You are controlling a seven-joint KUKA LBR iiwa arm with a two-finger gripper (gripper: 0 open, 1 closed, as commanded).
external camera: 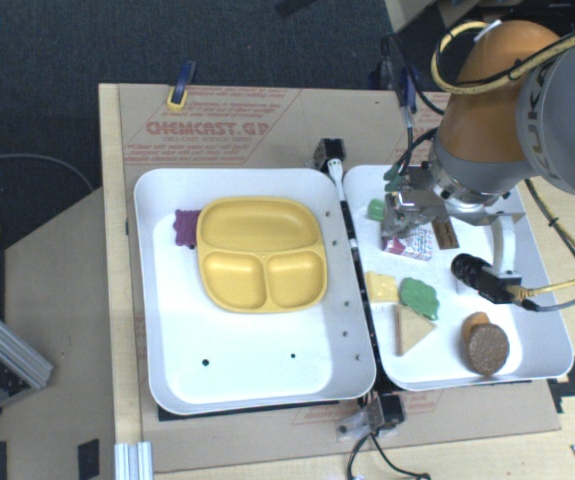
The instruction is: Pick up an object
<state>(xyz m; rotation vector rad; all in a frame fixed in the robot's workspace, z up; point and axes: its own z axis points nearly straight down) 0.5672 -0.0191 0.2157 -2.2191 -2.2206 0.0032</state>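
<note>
My gripper [400, 218] hangs low in the right bin [539, 360], near its upper left part. It sits directly over a pink and white packet [412, 245], whose lower end shows beneath it. A small green piece [375, 209] lies just left of the gripper. Further toward the front of this bin lie a yellow slab [381, 287], a green leafy piece [420, 297], a tan wedge [409, 331] and a round brown disc [485, 347]. I cannot see whether anything is held.
The left bin [167, 363] holds a yellow divided plate [262, 251] with a purple piece [184, 227] at its left side. A black cylinder with a yellow cable [479, 276] sticks out from the arm over the right bin. The grey arm covers the right bin's far corner.
</note>
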